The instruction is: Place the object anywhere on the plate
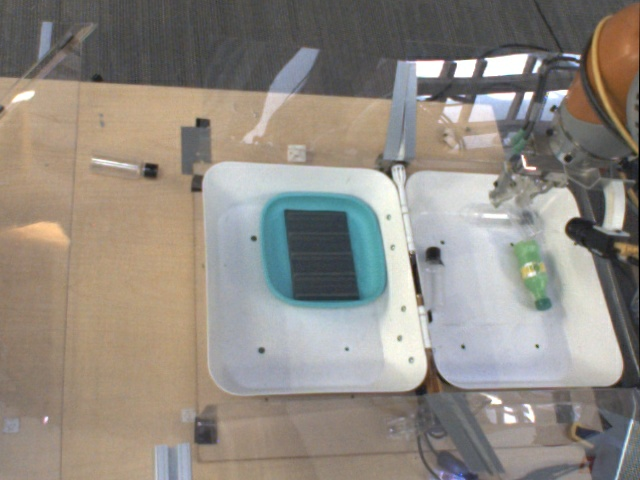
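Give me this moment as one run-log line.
tool: above right bin's far end, grip unclear | bottle: lying in right bin, not held | plate: left bin, no bottle on it

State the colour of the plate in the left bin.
The plate is teal with a dark ribbed centre, seen best in the camera view.

Glossy green plastic bottle (531, 274), smooth teal plastic plate (372, 258) with ribbed dark insert (321, 254), matt white bins (300, 368), pale wooden bench (100, 318)
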Available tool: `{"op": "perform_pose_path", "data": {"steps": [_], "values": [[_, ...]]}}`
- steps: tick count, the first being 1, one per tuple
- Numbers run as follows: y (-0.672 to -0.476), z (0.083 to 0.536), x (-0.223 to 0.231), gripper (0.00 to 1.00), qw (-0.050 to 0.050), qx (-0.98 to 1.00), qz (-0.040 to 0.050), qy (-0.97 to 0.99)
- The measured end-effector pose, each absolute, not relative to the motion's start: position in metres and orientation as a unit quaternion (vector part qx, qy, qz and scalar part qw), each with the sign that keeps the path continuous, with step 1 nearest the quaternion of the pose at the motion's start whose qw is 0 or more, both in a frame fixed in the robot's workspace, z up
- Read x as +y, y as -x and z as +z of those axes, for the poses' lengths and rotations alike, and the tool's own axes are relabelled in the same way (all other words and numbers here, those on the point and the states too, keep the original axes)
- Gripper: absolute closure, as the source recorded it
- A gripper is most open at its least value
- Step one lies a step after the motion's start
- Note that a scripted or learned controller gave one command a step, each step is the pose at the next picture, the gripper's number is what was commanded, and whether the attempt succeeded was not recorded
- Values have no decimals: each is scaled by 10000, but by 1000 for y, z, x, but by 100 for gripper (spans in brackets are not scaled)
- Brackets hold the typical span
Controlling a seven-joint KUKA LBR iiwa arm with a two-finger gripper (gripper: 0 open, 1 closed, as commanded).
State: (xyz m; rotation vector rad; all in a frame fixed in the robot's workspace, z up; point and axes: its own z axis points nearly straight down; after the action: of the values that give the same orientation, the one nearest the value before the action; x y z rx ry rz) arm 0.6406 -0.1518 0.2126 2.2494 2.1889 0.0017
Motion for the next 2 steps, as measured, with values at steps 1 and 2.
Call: {"op": "perform_pose_path", "data": {"steps": [1, 2], "values": [[-588, 182, -67, 100, 2, 7614, 4, -6483], [-601, 183, -11, 100, 17, 8363, 14, -5483]]}}
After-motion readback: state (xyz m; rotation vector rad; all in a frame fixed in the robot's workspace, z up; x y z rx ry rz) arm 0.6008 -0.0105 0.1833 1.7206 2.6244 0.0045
